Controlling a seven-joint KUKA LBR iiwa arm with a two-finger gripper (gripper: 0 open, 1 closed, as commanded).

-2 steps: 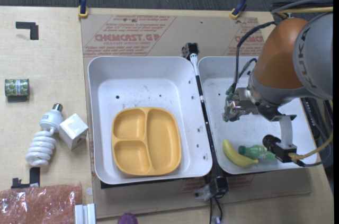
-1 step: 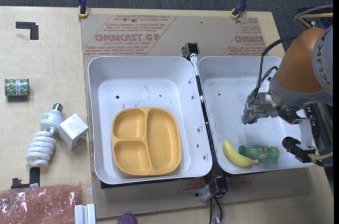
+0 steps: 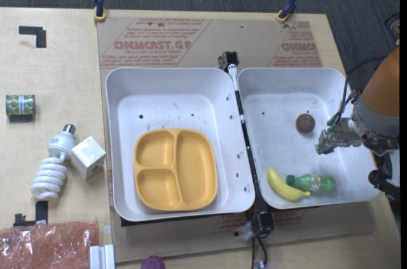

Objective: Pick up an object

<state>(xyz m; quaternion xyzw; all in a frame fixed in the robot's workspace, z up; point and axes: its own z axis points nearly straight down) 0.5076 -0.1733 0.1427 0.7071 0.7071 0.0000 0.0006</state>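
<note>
The right bin (image 3: 280, 86) holds a small brown ball (image 3: 305, 123) near its middle, a yellow banana (image 3: 283, 186) at the front and a green bottle (image 3: 311, 183) lying beside the banana. My gripper (image 3: 327, 142) hangs over the right side of this bin, just right of and slightly below the brown ball, and above the bottle. Nothing shows between its fingers. The left bin (image 3: 127, 89) holds a yellow divided plate (image 3: 176, 168).
Left of the bins on the bench lie a white spiral light bulb (image 3: 52, 169), a white cube (image 3: 88, 157) and a small green can (image 3: 20, 106). A pink mesh bag (image 3: 48, 247) sits at the front left corner. The arm's orange band (image 3: 389, 83) fills the right edge.
</note>
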